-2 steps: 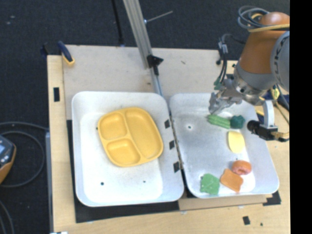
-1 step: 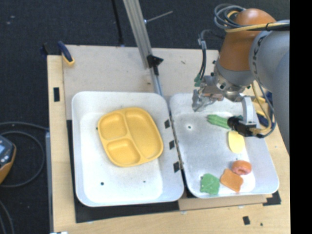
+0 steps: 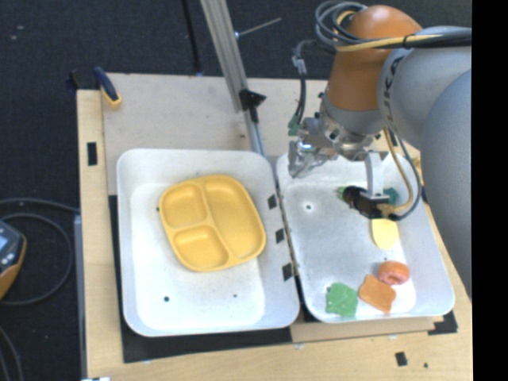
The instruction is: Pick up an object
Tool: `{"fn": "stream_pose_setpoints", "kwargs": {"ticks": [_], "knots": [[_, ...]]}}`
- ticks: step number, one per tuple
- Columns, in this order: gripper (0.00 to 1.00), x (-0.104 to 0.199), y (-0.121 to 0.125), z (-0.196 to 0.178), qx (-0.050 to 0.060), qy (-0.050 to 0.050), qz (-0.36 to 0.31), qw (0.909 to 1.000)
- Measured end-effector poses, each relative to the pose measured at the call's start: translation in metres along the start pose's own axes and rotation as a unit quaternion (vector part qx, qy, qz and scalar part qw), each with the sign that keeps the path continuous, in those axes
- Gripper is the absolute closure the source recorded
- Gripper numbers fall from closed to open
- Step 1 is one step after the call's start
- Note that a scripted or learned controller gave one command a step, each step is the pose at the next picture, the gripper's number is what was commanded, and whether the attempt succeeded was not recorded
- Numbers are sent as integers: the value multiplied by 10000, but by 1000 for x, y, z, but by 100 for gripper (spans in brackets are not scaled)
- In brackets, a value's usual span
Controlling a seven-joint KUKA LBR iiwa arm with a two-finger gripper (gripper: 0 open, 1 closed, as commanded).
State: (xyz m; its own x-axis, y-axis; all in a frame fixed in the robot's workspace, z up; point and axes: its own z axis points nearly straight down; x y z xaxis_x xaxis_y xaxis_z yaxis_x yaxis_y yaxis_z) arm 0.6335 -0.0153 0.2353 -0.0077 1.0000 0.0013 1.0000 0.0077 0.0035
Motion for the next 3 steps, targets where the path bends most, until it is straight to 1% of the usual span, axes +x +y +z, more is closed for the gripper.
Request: {"fn": "stream_pose_setpoints", "kwargs": {"ticks": [1, 2, 3], "knots": [[100, 45, 23, -3, -1, -1, 3, 10000], [100, 93, 31, 5, 7, -5, 5, 10000], [0, 90, 31, 5, 10, -11, 21, 10000]]}}
